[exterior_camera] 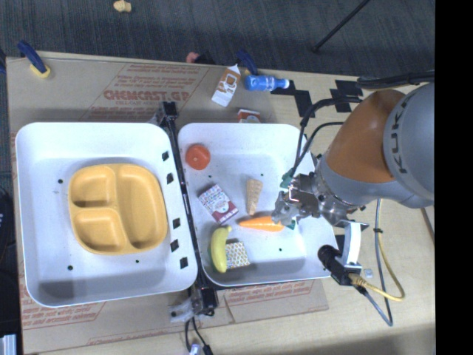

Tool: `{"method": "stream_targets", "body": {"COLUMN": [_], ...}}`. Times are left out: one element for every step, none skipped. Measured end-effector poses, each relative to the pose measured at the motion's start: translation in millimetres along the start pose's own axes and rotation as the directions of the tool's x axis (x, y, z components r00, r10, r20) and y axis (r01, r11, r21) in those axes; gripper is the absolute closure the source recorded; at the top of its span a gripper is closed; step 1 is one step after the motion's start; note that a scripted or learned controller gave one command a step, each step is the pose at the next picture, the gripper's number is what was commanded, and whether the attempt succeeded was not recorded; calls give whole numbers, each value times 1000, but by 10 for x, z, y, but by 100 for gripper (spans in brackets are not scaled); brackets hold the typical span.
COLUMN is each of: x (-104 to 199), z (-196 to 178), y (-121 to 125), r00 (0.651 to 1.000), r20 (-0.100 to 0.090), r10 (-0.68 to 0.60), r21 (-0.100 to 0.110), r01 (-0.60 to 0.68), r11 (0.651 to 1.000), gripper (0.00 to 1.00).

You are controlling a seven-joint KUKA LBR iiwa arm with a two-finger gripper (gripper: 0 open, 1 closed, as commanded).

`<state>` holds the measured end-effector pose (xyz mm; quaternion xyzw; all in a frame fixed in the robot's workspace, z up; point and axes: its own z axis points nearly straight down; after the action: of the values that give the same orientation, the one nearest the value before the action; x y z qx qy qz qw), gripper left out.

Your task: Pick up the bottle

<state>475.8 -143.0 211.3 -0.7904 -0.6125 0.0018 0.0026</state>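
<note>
A small blue bottle [264, 83] lies on its side on the bench behind the right bin [292, 135], outside it. My gripper [290, 211] is low over the right part of that bin, at the right end of an orange carrot [259, 225]. It is far from the bottle, towards the front. The arm's grey body and orange band [358, 143] cover the bin's right side.
The right bin also holds a red round item [197, 156], a small printed box [218, 203], a tan cone [253, 192], a banana [219, 248] and a checkered piece [237, 255]. A yellow divided plate [118, 205] sits in the left bin. A small carton [226, 86] lies near the bottle.
</note>
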Motion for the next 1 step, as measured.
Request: {"method": "stream_targets", "body": {"x": [7], "z": [155], "y": [-1], "r00": [980], "r20": [-1], "r10": [-198], "r21": [0], "r01": [198], "r11": [980], "gripper": [100]}}
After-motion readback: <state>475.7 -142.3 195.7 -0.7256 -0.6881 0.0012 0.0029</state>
